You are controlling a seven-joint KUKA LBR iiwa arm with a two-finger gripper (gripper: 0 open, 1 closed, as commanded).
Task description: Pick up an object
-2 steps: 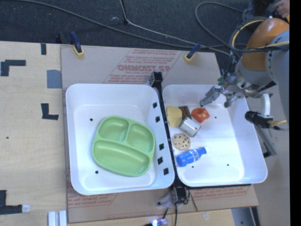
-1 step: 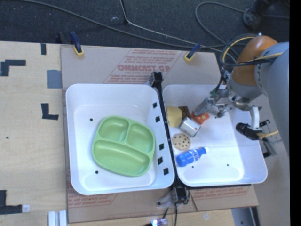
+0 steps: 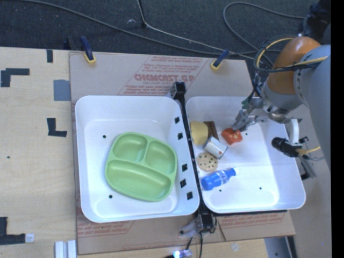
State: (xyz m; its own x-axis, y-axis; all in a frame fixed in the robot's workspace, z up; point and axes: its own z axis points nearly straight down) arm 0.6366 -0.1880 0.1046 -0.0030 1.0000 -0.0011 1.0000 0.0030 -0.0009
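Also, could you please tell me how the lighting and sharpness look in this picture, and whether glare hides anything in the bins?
Camera view: lighting is even and soft; the white right bin looks bright but hides nothing; the green plate shows a mild sheen; the pincer by the red object looks slightly soft, and small items lack fine detail.

The gripper [image 3: 243,121] hangs low in the right bin [image 3: 279,192], just above a red tomato [image 3: 232,136]. Left of the tomato lie a yellow block [image 3: 198,133], a small white box [image 3: 215,148], a round cookie [image 3: 205,161] and a blue bottle [image 3: 217,178]. A green divided plate [image 3: 141,166] fills the left bin [image 3: 88,117].
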